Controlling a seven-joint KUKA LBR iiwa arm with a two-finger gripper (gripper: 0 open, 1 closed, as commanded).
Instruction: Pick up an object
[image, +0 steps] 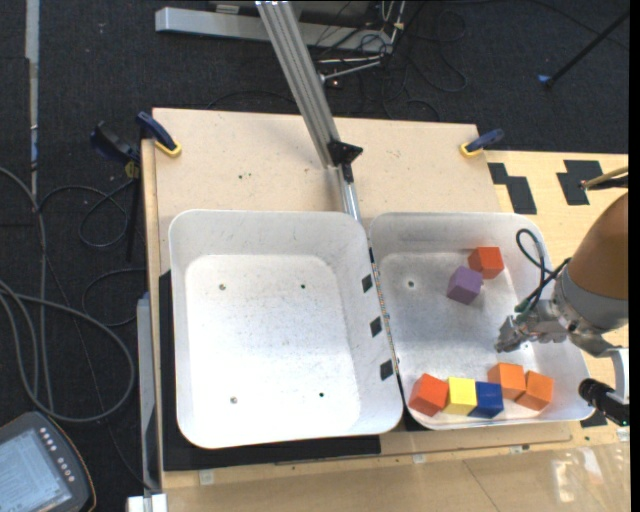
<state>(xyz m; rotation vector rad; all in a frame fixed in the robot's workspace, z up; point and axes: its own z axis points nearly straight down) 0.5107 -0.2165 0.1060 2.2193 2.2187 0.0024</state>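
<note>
Wooden bench (260, 165), jaws (508, 338) over right bin (420, 300), near blocks (480, 392)

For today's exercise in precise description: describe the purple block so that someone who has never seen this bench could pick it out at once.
Start at the right bin of the two white bins. In its far half two blocks sit close together, apart from the row of blocks along the near rim. The purple block is the left and nearer one of that pair, beside an orange block, and it is the sole purple thing in the bin.

Single fixed overhead camera, slanted down on both bins (190, 300).
</note>
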